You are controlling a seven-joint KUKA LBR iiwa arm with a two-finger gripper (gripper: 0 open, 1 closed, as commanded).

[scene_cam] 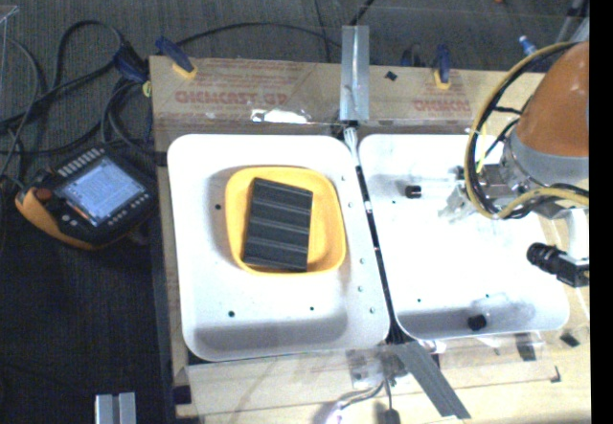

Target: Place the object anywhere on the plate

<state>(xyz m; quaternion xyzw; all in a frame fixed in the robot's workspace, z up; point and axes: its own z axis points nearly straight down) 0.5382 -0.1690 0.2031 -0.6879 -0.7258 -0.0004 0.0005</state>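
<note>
A dark grey ribbed block (279,223) lies flat on the yellow plate (329,221), which sits in the left white bin (201,307). The block covers the plate's middle and stays within its rim. The arm's orange band and grey wrist (560,125) hang over the right edge of the right bin (431,269). My gripper (498,190) sits below the wrist among looped cables, far to the right of the plate and apart from the block.
A small black piece (412,190) lies at the back of the right bin, and another (476,322) near its front rim. A metal divider (355,78) and cardboard wall (249,92) stand behind the bins. A teach pendant (91,197) rests left of the bench.
</note>
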